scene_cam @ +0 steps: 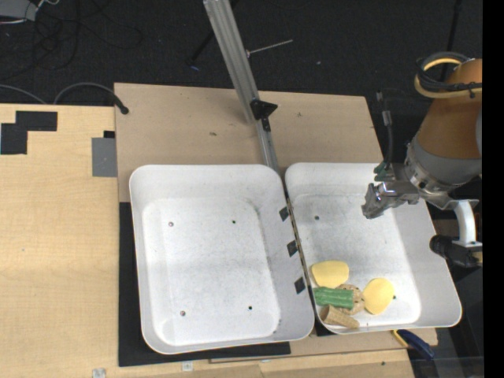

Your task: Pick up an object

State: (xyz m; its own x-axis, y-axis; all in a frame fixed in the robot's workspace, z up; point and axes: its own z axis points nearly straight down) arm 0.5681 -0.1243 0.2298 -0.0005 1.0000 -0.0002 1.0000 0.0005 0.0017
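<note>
Arm reaches in from the right, gripper [376, 203] above the right bin [409, 235].

The gripper hangs over the upper middle of this bin and carries nothing; how far it is open I cannot tell. Below it, near the bin's front edge, lie two yellow objects [329, 273] [379, 295], a green object [334, 296] and a tan piece [340, 316]. To its left is the left bin [157, 187].
</note>
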